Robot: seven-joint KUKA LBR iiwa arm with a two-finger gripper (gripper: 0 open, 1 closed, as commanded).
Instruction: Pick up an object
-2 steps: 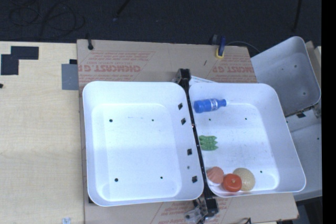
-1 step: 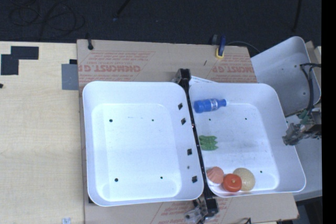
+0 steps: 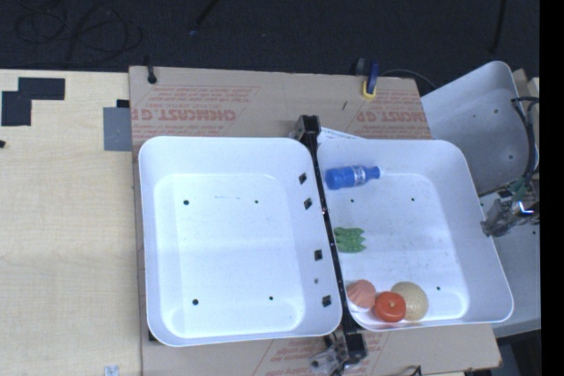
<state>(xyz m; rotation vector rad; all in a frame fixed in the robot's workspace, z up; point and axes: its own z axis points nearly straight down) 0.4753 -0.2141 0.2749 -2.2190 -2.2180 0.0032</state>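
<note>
White plastic takes up most of the bench: two shallow bins side by side on a cardboard sheet, with a black divider strip running between them. The left bin has nothing lying in it that I can see. Everything worth picking sits in the right bin: a blue bottle lying on its side near the far wall, close to the divider; a small green piece further forward, also hugging the divider; and a cluster in the near corner, where a pinkish round thing, a red round thing and a pale tan one lie touching or nearly so.

As for the job, I'd judge it not yet started. Nothing is lifted, and every item rests on the bin floor. At the right edge some metal hardware pokes in just outside the right bin's wall; it may be the tool end of the arm, but it is too small and cut off to say, and whether its jaws are open or closed I cannot tell.

The whole reach, descent and grasp are left. The corner cluster looks awkward, crowded against the bin wall; the bottle lies freer.
</note>
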